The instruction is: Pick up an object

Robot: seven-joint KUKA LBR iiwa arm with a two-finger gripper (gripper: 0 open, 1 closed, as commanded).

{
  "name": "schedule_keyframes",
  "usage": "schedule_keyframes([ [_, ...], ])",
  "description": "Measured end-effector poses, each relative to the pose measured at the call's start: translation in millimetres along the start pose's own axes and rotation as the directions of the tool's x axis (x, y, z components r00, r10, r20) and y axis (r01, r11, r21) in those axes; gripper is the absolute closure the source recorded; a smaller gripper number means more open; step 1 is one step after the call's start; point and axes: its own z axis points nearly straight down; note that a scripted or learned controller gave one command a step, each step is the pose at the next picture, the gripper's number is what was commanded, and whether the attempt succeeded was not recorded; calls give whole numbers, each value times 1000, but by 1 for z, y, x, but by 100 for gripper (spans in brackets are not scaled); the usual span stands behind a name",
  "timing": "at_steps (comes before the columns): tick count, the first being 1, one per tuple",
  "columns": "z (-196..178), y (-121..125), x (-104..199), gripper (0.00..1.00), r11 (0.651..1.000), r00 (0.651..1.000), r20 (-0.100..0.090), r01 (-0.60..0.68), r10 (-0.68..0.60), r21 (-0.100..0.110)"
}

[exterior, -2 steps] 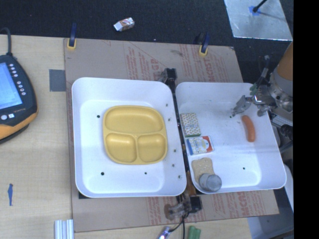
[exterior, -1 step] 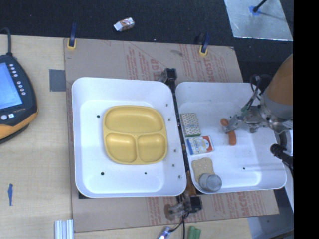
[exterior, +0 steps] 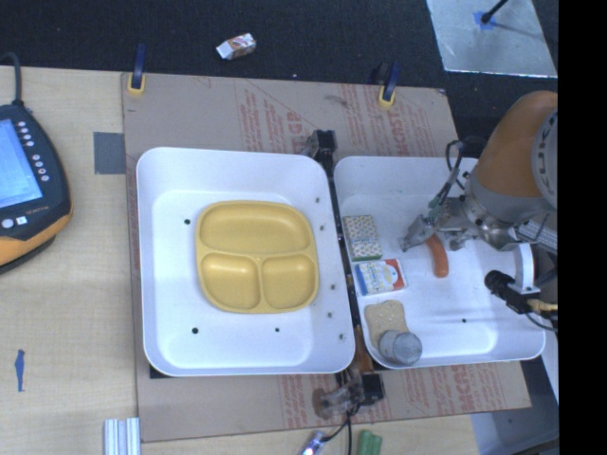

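Below, brown cardboard [exterior: 285,112] underlies white bins [exterior: 161,254].

Loose items in the right-hand bin [exterior: 493,349].
Along its left wall: speckled green sponge [exterior: 361,236], small printed packet [exterior: 379,277], tan slice [exterior: 385,315], grey round lid [exterior: 401,348]. Further right, apart: orange sausage-shaped piece [exterior: 438,256], lying flat.

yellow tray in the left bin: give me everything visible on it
The yellow three-compartment plastic tray lies flat, right side up, near the middle of the left shallow white bin. It is a rounded rectangle with one long compartment along the far side and two smaller ones along the near side, split by raised ridges. The surface looks smooth and matte. It touches the bin floor alone.
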Motion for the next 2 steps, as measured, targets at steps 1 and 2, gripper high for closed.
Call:
schedule_keyframes([
  [1, -10, 0, -1, 100, 1000, 1000, 0, 1, -1, 2],
  [2, -101, 13, 81, 100, 1000, 1000, -1, -3, 3, -4],
])
